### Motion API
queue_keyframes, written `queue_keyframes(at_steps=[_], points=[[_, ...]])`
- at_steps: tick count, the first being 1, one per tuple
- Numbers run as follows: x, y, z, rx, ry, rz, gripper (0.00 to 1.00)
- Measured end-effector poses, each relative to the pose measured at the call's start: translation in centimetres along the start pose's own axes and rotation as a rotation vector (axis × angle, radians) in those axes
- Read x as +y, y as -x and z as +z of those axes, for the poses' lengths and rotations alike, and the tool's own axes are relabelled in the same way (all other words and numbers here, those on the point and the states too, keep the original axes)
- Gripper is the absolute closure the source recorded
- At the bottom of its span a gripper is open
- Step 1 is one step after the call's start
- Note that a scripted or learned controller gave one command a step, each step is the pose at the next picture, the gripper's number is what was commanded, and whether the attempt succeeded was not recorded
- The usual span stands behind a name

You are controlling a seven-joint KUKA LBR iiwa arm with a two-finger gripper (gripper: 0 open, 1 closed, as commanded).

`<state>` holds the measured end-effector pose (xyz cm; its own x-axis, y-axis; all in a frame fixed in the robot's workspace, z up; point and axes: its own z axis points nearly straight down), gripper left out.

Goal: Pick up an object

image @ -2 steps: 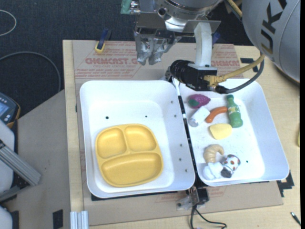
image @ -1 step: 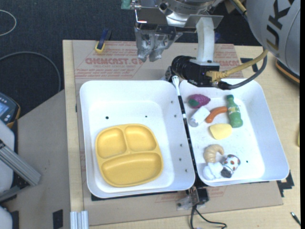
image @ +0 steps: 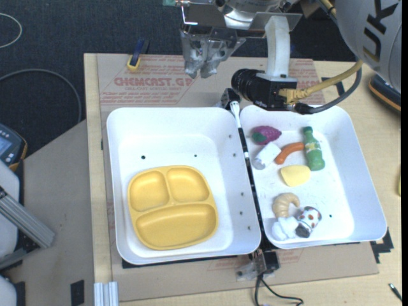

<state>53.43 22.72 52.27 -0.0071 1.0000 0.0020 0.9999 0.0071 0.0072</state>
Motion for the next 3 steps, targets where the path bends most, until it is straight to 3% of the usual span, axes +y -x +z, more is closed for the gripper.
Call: queue_keyframes(at_steps=[1, 2, 3], points=[[0.0, -0.1, -1.0, 0.0, 0.003, -0.001, 1.0], [-5.9, 0.3, 10.7, -0.008, -0.023, 0.005, 1.0], [-4.4, 0.4, 28.9, -0.01, -0.024, 0.009, 1.0]])
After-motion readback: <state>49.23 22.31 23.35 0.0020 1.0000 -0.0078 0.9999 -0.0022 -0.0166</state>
